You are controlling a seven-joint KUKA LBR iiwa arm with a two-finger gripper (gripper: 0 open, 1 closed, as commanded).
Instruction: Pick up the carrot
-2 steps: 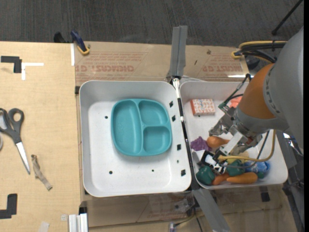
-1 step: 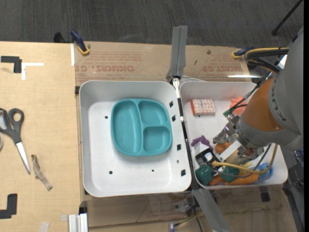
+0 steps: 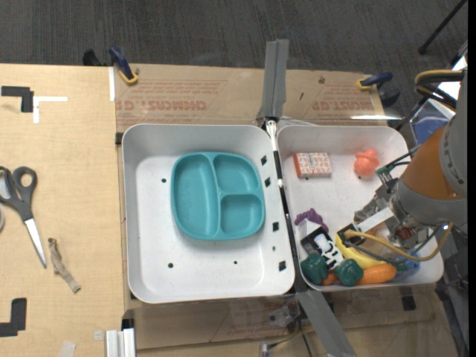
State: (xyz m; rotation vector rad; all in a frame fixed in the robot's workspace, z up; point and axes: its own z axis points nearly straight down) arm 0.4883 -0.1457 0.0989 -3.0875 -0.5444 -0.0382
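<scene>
Bench, left bin [image 3: 141,222] holding teal plate [image 3: 219,195], right bin [image 3: 335,136] holding carrot [image 3: 377,274]

The room was evenly and brightly lit, seemingly from overhead; the two white bins [image 3: 204,285] came close to washing out, though their rims stayed readable; the teal divided plate [image 3: 219,195] showed only a faint sheen along its ridges, with no hard glare; shadows were soft and short, a pale grey one lying inside the left bin's wall just left of that plate; the dark floor beyond the bench, far above the plate, looked grainy; the picture was slightly soft throughout; the arm [image 3: 439,177], well right of the plate, looked blurred at its edges.
</scene>
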